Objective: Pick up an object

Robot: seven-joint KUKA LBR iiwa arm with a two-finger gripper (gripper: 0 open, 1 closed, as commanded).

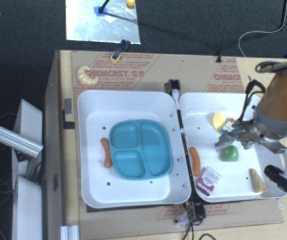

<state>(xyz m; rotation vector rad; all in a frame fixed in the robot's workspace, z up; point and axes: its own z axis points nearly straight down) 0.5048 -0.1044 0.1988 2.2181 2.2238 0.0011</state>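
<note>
In the right bin (203, 106) my gripper (228, 139) hangs low, just above and touching the upper edge of a round green object (229, 154). A yellow piece (218, 120) lies just up-left of the gripper. An orange sausage (195, 161) lies by the bin's left wall, with a red and white packet (208, 179) below it. A tan bread stick (256, 180) lies at the lower right. The grey arm with its orange band (283, 96) covers the bin's right side.
The left bin (91, 134) holds a blue divided plate (140, 149) and a second orange sausage (106, 152) to its left. A black divider rail (182, 134) runs between the bins. A pale curled item (87, 74) lies on the cardboard behind the left bin.
</note>
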